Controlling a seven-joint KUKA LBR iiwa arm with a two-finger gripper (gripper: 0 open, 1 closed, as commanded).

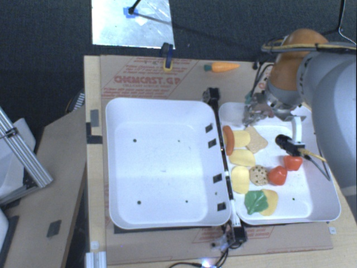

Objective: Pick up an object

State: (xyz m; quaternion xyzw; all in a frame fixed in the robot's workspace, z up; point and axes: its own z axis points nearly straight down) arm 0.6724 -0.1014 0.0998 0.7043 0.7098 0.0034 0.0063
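Observation:
The right bin (315,202) holds several toy foods. Among them are an orange-red sausage (228,139), a yellow slice (241,138), a tan cracker (257,142), a chocolate-chip cookie (257,175), a red tomato (277,175) and a green leaf (255,201). My gripper (252,116) hangs over the back left part of that bin, just behind the cracker and the yellow slice. No object is visible in its grasp.
More yellow pieces (240,178) lie along the right bin's left side, and a small red piece (293,162) sits by the tomato. The left bin (162,166) stands beside it. An orange carrot (221,67) lies on the bench behind the bins.

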